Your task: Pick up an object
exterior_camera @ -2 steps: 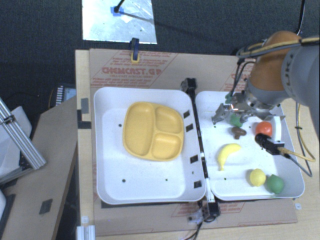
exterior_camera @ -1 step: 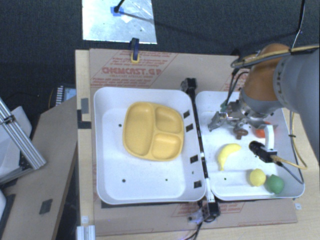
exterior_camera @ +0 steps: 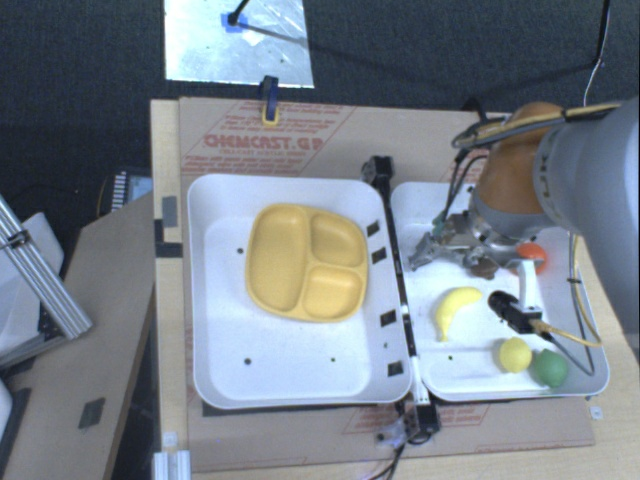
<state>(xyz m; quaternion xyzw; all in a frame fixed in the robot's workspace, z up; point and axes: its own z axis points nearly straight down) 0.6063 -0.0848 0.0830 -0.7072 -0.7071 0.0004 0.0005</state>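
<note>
In the right bin [exterior_camera: 425, 373] lie a yellow banana [exterior_camera: 457, 306], a yellow lemon [exterior_camera: 514, 354], a green lime [exterior_camera: 549, 368] and a small red-orange fruit [exterior_camera: 533, 253]. My gripper [exterior_camera: 426, 251] hangs low over the upper left part of that bin, near the divider, a little above and left of the banana. Nothing is visibly held in it. The grey arm with its orange band [exterior_camera: 510, 173] reaches in from the right and hides part of the bin's back. The red-orange fruit sits just right of the wrist.
The left bin [exterior_camera: 215, 358] holds a yellow divided plate [exterior_camera: 305, 261] near its middle. A black clip strip [exterior_camera: 392, 258] runs between the two bins. Cardboard [exterior_camera: 270, 138] lies under both bins, with a foil sheet [exterior_camera: 238, 26] behind it.
</note>
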